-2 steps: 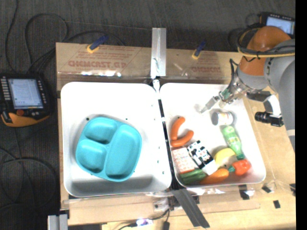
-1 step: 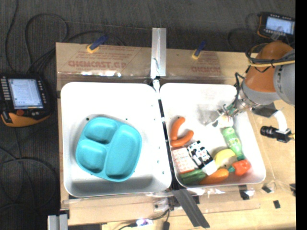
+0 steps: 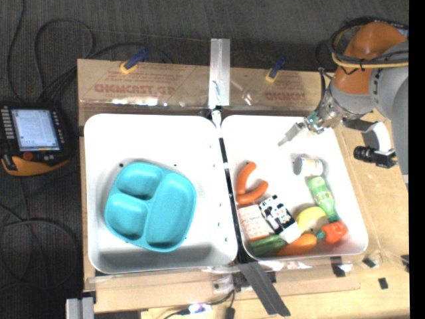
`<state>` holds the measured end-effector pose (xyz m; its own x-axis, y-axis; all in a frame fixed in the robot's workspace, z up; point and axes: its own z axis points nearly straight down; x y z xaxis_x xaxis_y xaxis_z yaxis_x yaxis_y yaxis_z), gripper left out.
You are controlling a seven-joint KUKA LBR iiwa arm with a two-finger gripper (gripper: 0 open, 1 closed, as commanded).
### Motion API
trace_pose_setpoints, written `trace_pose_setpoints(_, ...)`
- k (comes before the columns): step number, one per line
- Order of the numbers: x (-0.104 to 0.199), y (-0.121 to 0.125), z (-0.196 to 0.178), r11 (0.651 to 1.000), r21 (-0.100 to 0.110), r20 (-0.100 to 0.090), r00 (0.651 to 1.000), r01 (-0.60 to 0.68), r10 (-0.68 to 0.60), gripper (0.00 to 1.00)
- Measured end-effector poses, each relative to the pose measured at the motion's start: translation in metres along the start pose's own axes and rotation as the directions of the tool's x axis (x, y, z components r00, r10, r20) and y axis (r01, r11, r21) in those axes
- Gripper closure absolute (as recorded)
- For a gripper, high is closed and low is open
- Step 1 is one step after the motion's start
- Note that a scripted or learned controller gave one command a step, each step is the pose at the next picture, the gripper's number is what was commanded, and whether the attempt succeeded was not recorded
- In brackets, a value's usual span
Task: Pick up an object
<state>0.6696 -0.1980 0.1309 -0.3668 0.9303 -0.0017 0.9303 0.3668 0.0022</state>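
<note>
We count two shallow white bins side by side on the surface: a left bin (image 3: 96,135) and a right bin (image 3: 265,128). The left bin holds one thing, a turquoise divided tray (image 3: 150,205) with three compartments, lying toward its front.

The right bin holds the loose objects, all gathered in its front half. We count two orange sausage-shaped pieces (image 3: 250,183) curled together near the divider, one red-and-white carton (image 3: 252,222) below them, one black-and-white patterned box (image 3: 277,214) beside it, one green bottle (image 3: 321,195) lying along the right wall, one small grey-white cup (image 3: 307,165) just above that bottle, one yellow lemon-like piece (image 3: 309,216), one dark green vegetable (image 3: 267,246), one orange carrot (image 3: 299,243) and one red pepper-like piece (image 3: 335,230) at the front corner.

The single arm comes in from the right, and its end effector (image 3: 293,135) hangs over the bare rear part of the right bin, apart from every object. Whether its grasping parts are apart or together, we cannot tell; nothing shows between them.
</note>
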Motion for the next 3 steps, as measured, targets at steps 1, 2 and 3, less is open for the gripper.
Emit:
trace_pose_setpoints(1,0.022,-0.071,0.042,1.000,-0.005,0.004,1.000,0.020,-0.020,0.00)
trace_pose_setpoints(2,-0.014,-0.030,0.003,0.998,0.000,0.000,0.998,-0.062,0.062,0.00)
trace_pose_setpoints(3,0.007,-0.064,0.037,0.990,-0.005,-0.008,0.989,-0.144,0.144,0.00)
